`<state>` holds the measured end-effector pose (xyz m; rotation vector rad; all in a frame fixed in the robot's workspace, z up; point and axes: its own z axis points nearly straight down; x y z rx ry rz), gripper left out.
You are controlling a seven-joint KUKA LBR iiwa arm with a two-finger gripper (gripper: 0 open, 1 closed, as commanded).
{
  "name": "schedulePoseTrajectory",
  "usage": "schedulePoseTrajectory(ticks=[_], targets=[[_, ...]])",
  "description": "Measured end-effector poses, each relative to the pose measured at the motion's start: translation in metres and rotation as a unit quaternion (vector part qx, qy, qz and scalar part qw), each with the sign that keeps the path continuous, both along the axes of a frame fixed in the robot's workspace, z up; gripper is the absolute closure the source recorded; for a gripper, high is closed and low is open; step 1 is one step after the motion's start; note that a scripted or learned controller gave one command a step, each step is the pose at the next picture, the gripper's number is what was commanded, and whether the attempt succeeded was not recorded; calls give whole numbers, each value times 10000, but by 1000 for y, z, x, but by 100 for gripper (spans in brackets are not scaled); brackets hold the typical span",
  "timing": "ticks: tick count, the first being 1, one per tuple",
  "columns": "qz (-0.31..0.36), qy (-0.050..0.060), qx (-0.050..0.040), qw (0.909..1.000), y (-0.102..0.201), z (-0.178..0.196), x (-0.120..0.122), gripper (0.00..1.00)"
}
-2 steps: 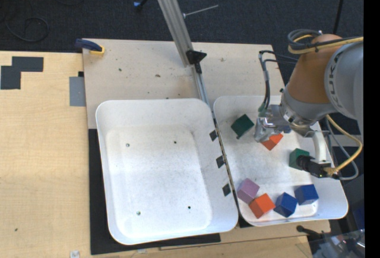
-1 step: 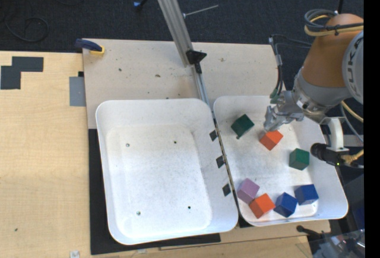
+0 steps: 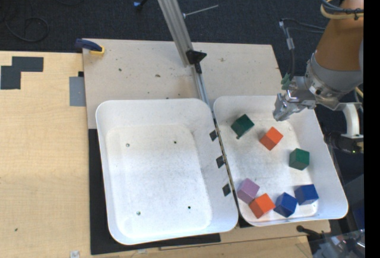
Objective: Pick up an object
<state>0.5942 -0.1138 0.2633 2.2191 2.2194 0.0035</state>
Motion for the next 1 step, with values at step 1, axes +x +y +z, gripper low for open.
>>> schedulePoseTrajectory(ticks=[1], targets=[[20,38,13,10000,53,-11,9,100]])
